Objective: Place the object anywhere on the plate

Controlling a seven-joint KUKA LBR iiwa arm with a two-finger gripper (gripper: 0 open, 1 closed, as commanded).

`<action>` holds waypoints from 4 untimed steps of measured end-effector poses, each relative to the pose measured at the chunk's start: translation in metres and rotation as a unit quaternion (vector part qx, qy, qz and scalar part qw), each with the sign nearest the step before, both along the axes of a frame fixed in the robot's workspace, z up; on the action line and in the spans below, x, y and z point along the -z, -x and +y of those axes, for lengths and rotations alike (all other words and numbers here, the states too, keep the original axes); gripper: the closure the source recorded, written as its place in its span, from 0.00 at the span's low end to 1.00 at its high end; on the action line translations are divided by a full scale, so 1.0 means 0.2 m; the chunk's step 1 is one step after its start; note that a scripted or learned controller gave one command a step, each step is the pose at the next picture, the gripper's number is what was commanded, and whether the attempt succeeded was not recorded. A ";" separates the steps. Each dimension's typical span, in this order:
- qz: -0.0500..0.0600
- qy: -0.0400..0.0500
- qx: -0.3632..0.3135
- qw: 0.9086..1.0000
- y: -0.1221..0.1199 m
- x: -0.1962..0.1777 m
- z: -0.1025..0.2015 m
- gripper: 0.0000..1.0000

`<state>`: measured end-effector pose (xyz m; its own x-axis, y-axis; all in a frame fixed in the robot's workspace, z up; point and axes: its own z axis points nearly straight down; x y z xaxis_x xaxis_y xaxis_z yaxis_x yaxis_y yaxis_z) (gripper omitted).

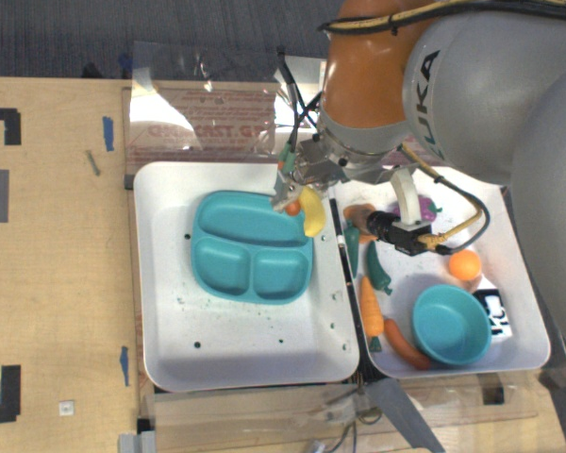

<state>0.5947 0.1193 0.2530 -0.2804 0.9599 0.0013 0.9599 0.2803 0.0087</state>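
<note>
Yellow banana is hanging right at the top right corner of the teal plate, and as far as I can see it's sitting between the fingers of the gripper, so the fingers are looking clamped on it. There's a small orange-red bit showing right beside the fingertips too, can't really tell what that is. The banana is overlapping the plate's rim there, tilted a bit, with its lower end pointing down toward the wall between the two bins. Whether it's actually touching the plate or just hovering over it, I can't tell from this angle.

The plate itself is a divided one with three compartments, one long one at the top and two smaller ones below, and it's lying in the left bin, closer to the far side.

The arm is reaching in from the right, with the orange band sitting just above the wrist.

Over in the right bin there's a teal bowl sitting near the front, an orange ball just behind it, a carrot lying along the left wall, and a green pepper-looking thing just above the carrot.
</note>
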 end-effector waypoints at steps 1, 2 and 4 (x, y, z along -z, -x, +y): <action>0.003 0.001 0.002 1.000 0.00 0.01 -0.01 0.00; 0.000 0.001 0.001 1.000 0.00 -0.04 -0.01 1.00; 0.004 0.002 -0.046 0.999 -0.05 0.38 0.10 0.00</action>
